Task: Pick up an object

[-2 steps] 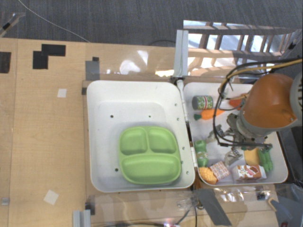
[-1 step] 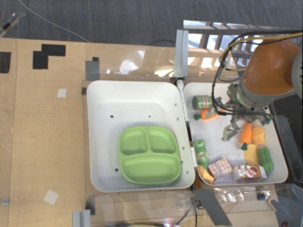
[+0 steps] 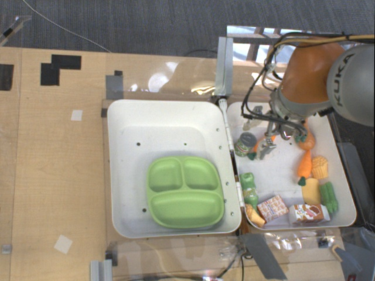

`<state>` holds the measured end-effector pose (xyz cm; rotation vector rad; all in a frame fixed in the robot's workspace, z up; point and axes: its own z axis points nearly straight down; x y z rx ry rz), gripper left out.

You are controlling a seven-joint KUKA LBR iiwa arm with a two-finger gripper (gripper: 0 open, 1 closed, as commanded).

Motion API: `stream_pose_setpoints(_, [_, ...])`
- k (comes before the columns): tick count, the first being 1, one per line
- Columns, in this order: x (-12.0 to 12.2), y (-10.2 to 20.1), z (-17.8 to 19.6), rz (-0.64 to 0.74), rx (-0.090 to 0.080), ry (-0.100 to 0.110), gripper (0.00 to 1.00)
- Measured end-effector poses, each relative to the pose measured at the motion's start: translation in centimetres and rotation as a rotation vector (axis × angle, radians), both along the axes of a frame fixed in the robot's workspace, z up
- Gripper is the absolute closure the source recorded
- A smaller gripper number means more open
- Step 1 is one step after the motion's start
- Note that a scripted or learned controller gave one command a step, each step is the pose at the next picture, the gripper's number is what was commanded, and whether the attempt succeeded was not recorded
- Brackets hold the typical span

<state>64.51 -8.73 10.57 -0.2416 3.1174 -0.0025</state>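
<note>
Wooden surface [image 3: 53,174] w/ two white bins. Pincer [image 3: 268,144] hangs low in right bin [image 3: 347,212], fingers slightly apart, nothing between them. Grey can [image 3: 246,140] just left of it; carrot [image 3: 304,164] to its right. Best to center over the can before closing.

Fixed overhead camera — slanted down over both bins [image 3: 117,157].

Arm [image 3: 328,75] cut off at right edge; pincer [image 3: 268,146] fingers unclear.
</note>
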Motion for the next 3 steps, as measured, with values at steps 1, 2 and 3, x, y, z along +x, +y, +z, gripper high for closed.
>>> stream_pose_setpoints(1, [1.3,0.6,-1.8,-0.011,0.001,0.002,0.00])
stream_pose_setpoints(2, [-4.2,0.0,-1.6,0.008,0.000,0.002,0.00])
stream_pose_setpoints(3, [-5.3,-1.3,-1.6,-0.004,0.001,-0.001,0.00])
